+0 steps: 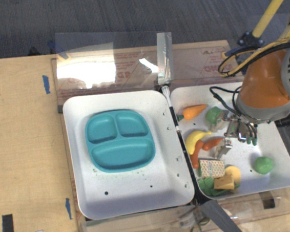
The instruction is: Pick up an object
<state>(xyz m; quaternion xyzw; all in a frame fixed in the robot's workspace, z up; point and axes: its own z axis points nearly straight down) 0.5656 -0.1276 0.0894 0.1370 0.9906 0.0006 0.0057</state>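
My gripper (pixel 229 139) hangs over the middle of the right bin (pixel 279 147), under the orange band of the arm (pixel 265 85). Its tip is just right of a red-orange pepper-like toy (pixel 210 143) and may touch that toy's right end. A yellow banana (pixel 195 139) lies left of the pepper. An orange carrot (pixel 194 112) and a green toy (pixel 214 115) sit toward the back. A green ball (pixel 264 165) rests alone at the front right. A patterned cracker (pixel 212 168), a yellow piece (pixel 234 172), a cheese wedge (pixel 224 183) and a green leaf (pixel 208 185) crowd the front left corner.
The left bin (pixel 85 186) holds a teal divided plate (pixel 120 140). A ridge where the two bins meet (pixel 181 140) runs close to the banana. Black and yellow cables (pixel 232 60) hang behind the arm. A clear sheet (pixel 108 62) stands behind the bins.
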